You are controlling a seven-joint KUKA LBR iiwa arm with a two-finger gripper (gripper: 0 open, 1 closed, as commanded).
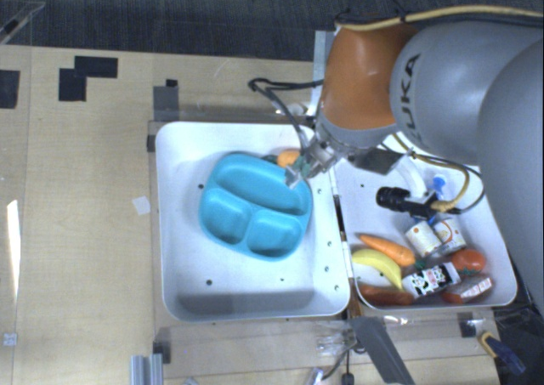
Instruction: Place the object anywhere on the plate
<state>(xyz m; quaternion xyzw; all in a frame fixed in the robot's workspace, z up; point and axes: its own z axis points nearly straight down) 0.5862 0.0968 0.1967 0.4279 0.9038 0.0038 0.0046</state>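
A small orange object (288,156) sits at the far rim of the blue plate (246,206), on the side nearest the arm. Only part of it shows, and what it is cannot be made out. The gripper (299,171) is right beside it, tip down at the plate's upper right corner. From this angle you cannot tell how wide the gripper stands, whether it grasps the orange object, or whether it touches the plate.

The plate has three compartments and lies tilted across the middle of the left bin (181,230).

The arm (450,77) comes in from the right. Its orange band (361,77) sits over the divide between the bins, and dark letters on the grey shell beside it read "UKA", the first letter half hidden.

The right bin (491,226) holds a cluster at its near end:
- a carrot (387,247), with a banana (380,265) just below it, touching or nearly so
- a small can (427,237) lying on its side, its label too blurred to read
- a black-and-white labelled packet (433,278), its print illegible
- a red item (470,261) next to the packet
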